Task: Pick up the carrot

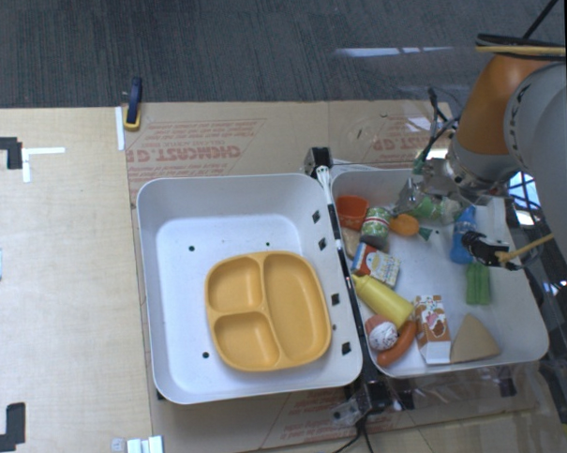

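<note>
Gripper (pixel 430 194) hangs low over the far end of the right bin (pixel 523 337); I cannot tell its state from here. Nearest me lie a sausage (pixel 396 345) and a yellow bottle (pixel 382 298); farther back, the carrot (pixel 405 225) sits beside a can (pixel 375 225), just by the gripper. It looks like the approach step. Next, it should settle squarely over the carrot.

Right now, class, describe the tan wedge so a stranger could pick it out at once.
Take the right-hand white bin of the two and go to its front right corner, nearest the camera. The tan wedge lies there beside a small carton; it alone is plain tan and triangular.
</note>
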Controlling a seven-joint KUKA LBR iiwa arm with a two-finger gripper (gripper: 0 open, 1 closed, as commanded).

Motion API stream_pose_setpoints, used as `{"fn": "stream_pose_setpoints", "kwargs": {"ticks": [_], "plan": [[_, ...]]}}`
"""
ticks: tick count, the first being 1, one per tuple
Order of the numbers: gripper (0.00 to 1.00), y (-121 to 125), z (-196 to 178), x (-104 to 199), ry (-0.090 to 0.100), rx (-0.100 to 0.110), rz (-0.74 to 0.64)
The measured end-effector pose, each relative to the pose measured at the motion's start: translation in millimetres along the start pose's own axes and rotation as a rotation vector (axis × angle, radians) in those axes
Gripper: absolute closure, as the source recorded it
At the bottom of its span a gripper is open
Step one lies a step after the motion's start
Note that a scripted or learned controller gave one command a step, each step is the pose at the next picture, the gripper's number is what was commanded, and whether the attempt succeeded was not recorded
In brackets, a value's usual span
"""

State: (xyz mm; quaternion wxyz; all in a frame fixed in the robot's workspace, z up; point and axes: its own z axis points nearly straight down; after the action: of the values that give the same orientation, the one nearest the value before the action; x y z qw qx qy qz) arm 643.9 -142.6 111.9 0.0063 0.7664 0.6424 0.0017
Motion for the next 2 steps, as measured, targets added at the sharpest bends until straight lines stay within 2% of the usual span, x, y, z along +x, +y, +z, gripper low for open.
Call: {"fn": "stream_pose_setpoints", "kwargs": {"ticks": [1,2], "plan": [[0.00,-37.2,19.5,-0.4,0.003,0.015,0.129],[1.00,-36.9,10.5,-1.9,0.002,0.016,0.131]]}}
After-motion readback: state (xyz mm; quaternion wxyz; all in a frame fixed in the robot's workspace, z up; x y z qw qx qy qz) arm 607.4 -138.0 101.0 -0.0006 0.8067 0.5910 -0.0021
